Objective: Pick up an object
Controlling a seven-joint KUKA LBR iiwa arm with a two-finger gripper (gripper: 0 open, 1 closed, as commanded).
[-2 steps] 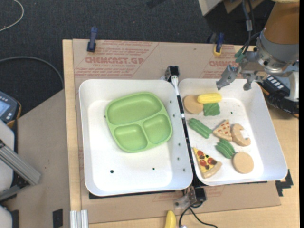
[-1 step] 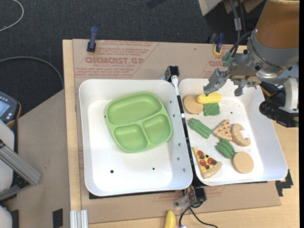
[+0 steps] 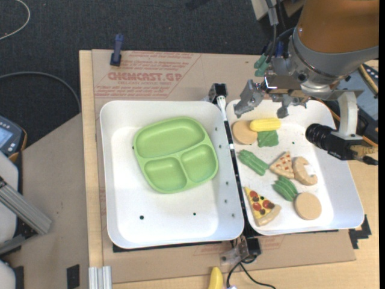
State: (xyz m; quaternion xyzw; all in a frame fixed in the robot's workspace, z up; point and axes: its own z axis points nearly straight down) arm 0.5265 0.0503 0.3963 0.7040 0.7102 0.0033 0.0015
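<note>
I see the brown bench (image 3: 144, 77) carrying two white bins side by side. The left bin (image 3: 120, 209) sits toward nine o'clock, the right bin (image 3: 346, 206) toward three, rims touching.

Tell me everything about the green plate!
The green plate is a light green tray, plastic by its look, with rounded corners and three sections: one long, two smaller. It lies flat, turned at a slant, in the left white bin. Nothing sits in it, and the gripper hangs over the other bin.
</note>
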